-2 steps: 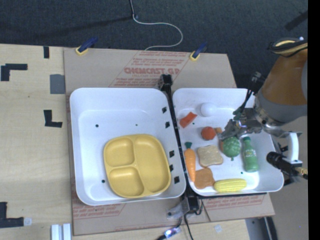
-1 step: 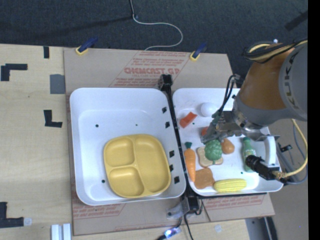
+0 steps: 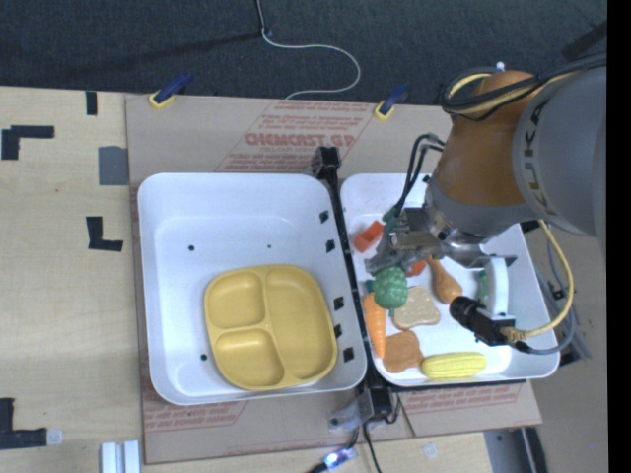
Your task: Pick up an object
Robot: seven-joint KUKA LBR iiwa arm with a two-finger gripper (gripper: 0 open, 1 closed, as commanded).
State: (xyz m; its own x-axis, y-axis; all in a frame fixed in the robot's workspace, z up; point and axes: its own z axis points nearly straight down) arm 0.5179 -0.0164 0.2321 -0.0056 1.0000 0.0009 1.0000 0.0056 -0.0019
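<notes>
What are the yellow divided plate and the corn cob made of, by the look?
Yellow divided plate: likely moulded plastic, matte with a soft sheen, uniform colour, rounded compartment ridges. Corn cob: probably toy plastic or rubber, evenly yellow, smooth outline; kernel texture too small to tell.

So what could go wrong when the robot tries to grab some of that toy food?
1. The food is packed close: the green broccoli touches the bread slice and sits by the carrot, so the gripper might nudge or catch a neighbour instead.
2. The gripper hangs near the wall between the bins, so it could bump it.
3. The corn lies against the bin's front rim, probably hard to grip.
</notes>
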